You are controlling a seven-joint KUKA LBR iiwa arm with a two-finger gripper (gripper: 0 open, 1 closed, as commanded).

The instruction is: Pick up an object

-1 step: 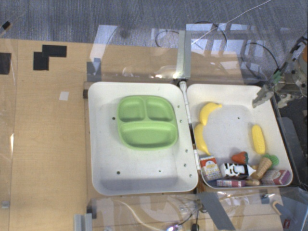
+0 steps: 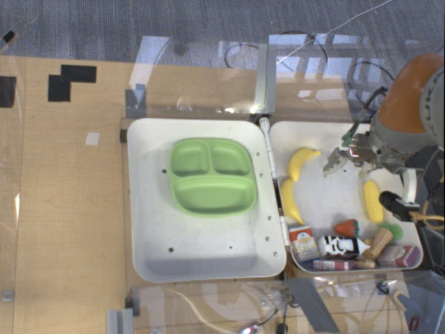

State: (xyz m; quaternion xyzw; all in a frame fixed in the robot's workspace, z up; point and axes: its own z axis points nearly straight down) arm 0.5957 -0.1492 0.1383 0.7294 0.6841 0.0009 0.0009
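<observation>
Where tool [image 2: 345, 156] hovers, banana [image 2: 302, 162] just left, apart

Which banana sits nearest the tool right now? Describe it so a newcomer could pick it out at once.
Start at the right white bin, where the grey arm reaches in. Near that bin's right wall, just below the tool, lies a short yellow banana, lengthwise up and down. Unlike the curved banana and another banana by the left wall, it lies alone on the right.
</observation>
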